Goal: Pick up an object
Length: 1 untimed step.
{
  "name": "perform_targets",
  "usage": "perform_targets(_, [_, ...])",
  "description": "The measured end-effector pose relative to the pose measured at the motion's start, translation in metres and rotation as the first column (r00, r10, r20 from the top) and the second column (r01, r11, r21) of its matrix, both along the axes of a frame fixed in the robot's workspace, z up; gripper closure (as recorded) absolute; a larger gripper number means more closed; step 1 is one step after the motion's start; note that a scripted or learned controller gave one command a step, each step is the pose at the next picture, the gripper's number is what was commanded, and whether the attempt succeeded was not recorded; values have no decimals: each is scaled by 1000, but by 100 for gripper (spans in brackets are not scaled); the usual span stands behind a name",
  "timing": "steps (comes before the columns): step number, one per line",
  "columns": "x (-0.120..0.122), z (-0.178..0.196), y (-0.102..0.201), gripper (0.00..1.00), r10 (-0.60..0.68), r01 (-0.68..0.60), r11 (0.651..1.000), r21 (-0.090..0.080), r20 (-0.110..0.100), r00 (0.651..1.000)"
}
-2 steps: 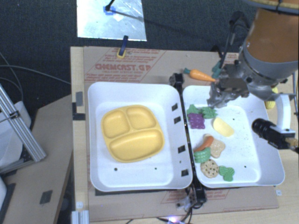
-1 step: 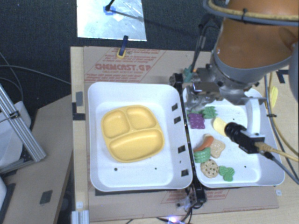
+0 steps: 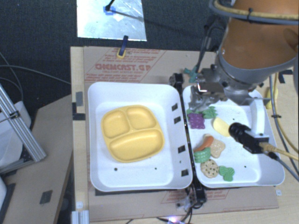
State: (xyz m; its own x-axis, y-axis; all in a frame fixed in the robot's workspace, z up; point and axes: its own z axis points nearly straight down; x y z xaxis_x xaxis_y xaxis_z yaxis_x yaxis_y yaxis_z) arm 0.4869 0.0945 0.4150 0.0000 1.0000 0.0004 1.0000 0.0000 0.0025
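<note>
Over right bin [image 3: 268, 169], far-left corner: I see jaws [image 3: 202, 98] low above toy food cluster. Cannot tell their opening; wrist hides it. Green toy [image 3: 209, 111] lies just below jaws, purple grape toy [image 3: 196, 121] next toward near rim, yellow piece [image 3: 220, 125] beside it. I judge green toy likeliest target, short drop needed. Yellow tray [image 3: 132, 133] sits in left bin, well apart.

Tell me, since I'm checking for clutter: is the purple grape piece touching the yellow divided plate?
Apart. The camera view shows the purple grape piece in the right bin and the yellow divided plate in the left bin.
</note>
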Motion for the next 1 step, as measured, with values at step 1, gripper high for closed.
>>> perform_targets(1, [0,19,40,100,8,-8,1000,2,1,1000])
